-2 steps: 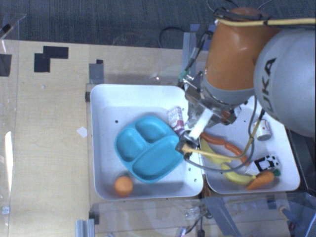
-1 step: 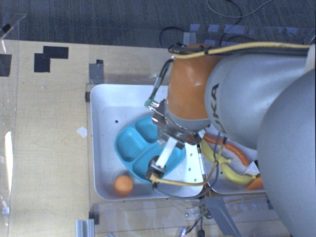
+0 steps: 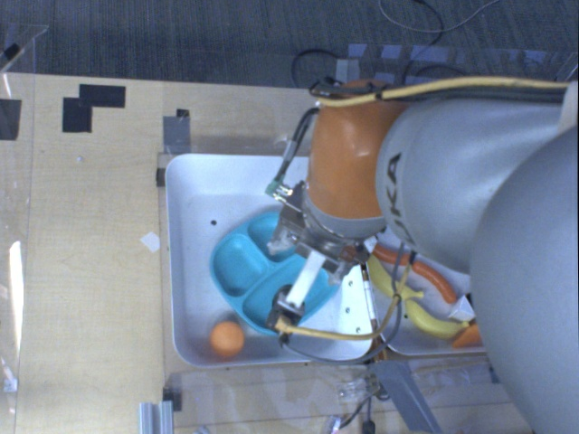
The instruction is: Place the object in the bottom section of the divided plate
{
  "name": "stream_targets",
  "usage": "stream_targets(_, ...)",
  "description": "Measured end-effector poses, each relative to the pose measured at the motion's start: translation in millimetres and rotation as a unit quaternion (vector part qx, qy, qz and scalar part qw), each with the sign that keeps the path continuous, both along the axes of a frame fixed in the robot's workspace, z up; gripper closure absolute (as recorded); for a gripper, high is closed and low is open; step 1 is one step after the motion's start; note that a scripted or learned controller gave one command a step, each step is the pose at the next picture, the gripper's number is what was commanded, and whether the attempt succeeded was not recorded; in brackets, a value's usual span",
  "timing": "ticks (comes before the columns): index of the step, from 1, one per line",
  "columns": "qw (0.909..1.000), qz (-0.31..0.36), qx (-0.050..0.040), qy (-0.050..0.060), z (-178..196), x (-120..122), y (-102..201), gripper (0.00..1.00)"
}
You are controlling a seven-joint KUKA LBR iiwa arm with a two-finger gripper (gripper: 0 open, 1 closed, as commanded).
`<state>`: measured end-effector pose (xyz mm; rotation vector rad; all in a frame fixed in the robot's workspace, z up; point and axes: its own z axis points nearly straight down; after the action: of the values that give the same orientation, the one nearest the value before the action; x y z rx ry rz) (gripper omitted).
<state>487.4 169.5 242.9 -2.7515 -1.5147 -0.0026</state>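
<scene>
**Pincer Above Plate; Ball Outside Plate**

The blue plastic divided plate (image 3: 237, 265) lies in the left shallow white bin (image 3: 194, 197). The small orange ball (image 3: 227, 338), judged to be the task object, rests on the bin floor just beside the plate's near rim, outside every section. Placement is therefore judged not yet done. The pincer (image 3: 312, 242) hangs over the plate's right side. The grey arm with the orange band (image 3: 348, 161) masks it, so whether it is spread or closed cannot be told.

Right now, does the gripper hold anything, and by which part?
It cannot be told: the gripper is low over the blue divided plate, and the arm hides its underside. The orange ball lies free beside the plate.
</scene>
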Motion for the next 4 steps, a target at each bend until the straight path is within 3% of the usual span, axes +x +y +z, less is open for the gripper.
stream_targets(1,1.0,-0.001,0.0008,-0.001,10.6,1.4,-0.5,1.0)
stream_targets(2,1.0,-0.001,0.0007,-0.001,10.6,1.5,-0.6,0.0)
stream_targets(3,0.9971,0.076,-0.0003,-0.001,37.2,10.7,-12.7,0.0)
stream_targets(4,0.9971,0.076,0.0005,-0.002,47.9,12.1,-13.2,1.0)
